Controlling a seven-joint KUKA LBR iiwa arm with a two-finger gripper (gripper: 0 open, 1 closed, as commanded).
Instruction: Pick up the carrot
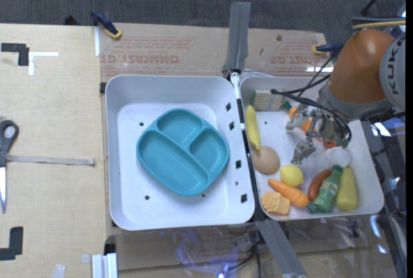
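Grey metal is catching the light where the gripper (301, 153) is hanging over the middle of the right bin (371, 160), low among the toy food, and from where I am standing I cannot tell whether it is open or closed; nothing is showing in its grasp. Just below it a yellow lemon (292, 175) is sitting, and the carrot (288, 192) is lying just beyond that lemon, toward the near wall of the bin, stretched at a slant with its thick end toward the lemon's left and its other end pointing toward a red sausage (313, 184). So the carrot is sitting near the gripper but apart from it, with the lemon crowding between them. To my eye the arm is in the approach step, the pick not yet made. The next move is calling for a short shift toward the near wall, a turn to straddle the carrot across its narrow width, and a descent that is missing the lemon and the yellow cracker (275, 204) touching the carrot's lower side. Farther out, a brown potato (265, 159) is resting by the left wall, a green bottle (327, 191) is leaning beside the sausage, and a blue divided plate (183, 151) is lying in the left bin (113, 141).
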